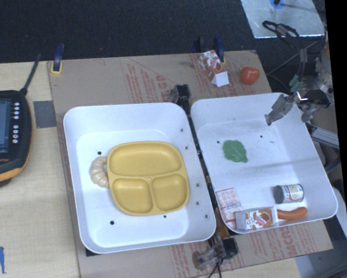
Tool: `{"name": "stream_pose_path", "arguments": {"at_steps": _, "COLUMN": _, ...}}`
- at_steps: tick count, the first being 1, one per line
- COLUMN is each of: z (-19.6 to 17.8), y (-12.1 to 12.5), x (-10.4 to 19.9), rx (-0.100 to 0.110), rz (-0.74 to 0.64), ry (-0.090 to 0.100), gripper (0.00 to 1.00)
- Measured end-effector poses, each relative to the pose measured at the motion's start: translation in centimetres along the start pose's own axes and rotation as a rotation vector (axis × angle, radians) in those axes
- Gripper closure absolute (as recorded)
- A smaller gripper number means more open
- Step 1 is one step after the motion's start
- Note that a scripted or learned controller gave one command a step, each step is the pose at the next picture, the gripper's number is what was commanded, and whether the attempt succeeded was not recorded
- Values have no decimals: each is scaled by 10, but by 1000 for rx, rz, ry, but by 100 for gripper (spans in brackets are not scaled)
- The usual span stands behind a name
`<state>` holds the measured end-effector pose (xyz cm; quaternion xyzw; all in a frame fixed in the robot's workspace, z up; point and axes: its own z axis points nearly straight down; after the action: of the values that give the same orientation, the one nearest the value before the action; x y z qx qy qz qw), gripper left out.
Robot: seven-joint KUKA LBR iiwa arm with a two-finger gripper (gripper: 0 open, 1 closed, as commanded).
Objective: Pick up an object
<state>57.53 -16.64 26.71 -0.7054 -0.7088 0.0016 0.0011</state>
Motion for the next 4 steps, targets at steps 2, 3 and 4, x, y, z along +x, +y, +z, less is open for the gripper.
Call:
{"name": "stream_pose_path", "arguments": {"at_steps": 2, "z": 176, "y": 30, "x": 46, "rx": 4, "rz": -2, "ry": 0, "gripper": 0}}
{"name": "stream_pose_path", "arguments": {"at_steps": 3, "z": 165, "y": 30, "x": 45, "rx": 4, "rz": -5, "ry": -1, "gripper": 100}}
{"name": "stream_pose_path", "arguments": {"at_steps": 4, "z": 165, "y": 30, "x": 45, "rx": 4, "rz": -5, "ry": -1, "gripper": 0}}
